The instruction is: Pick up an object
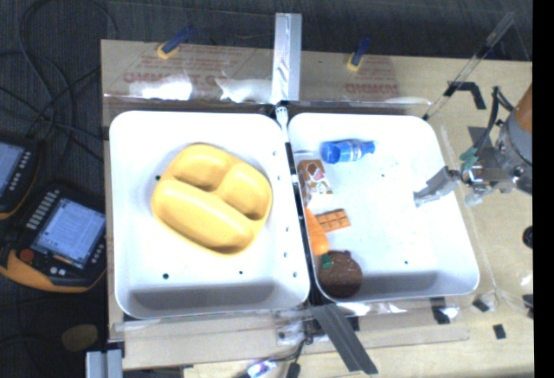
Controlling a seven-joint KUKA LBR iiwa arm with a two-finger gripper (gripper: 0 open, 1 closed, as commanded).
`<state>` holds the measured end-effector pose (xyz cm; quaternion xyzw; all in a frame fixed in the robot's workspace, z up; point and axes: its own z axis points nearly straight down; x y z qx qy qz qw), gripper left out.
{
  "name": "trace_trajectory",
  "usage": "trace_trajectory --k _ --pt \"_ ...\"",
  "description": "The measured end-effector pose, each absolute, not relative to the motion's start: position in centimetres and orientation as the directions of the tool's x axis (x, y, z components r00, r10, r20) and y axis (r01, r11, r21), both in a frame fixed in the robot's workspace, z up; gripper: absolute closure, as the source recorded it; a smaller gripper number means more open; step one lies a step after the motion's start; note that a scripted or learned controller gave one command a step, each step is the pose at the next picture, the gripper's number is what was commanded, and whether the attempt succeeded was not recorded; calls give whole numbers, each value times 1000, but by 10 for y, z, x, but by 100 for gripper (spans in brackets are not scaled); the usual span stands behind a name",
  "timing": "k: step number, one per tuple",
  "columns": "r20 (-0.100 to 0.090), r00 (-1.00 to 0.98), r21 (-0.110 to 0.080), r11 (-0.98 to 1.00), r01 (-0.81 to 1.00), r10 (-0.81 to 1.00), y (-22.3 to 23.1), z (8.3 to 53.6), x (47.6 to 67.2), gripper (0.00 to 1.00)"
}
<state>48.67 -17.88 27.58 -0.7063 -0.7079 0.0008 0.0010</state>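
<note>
Right of blue bottle (pixel 347 150), over right bin's (pixel 450 268) edge: gripper (pixel 430 192); grip state can't tell.

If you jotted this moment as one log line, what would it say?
gripper: over right bin's right side, holding nothing | blue bottle, brown ball: right bin, untouched | yellow object: left bin
</note>
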Motion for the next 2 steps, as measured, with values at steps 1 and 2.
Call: trace_trajectory --k 1,2 --pt "1 -129 -3 129 992 992 -125 190 523 0" --pt "0 -224 -1 224 974 974 -70 309 501 0"
